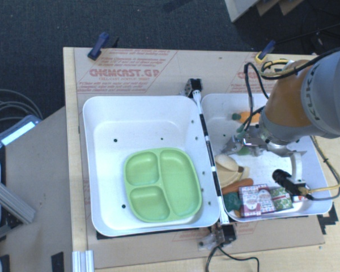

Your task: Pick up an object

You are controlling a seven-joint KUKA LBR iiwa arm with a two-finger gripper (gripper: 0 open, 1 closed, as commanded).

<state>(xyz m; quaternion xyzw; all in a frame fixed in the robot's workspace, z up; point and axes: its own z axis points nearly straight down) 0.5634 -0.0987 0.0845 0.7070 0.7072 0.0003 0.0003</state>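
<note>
Jaws (242, 143) low in right bin (215, 109), opening hidden, near banana (226, 164)

Grey arm (314, 98) reaches down, tool (242, 143) lowered

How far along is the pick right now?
Done: the arm has reached into the right bin, claw low near its left side. In hand: nothing visibly held; the claw sits just above the tan piece. Left: grasping and lifting an item, such as the patterned packet. The green tray lies in the left bin.
</note>
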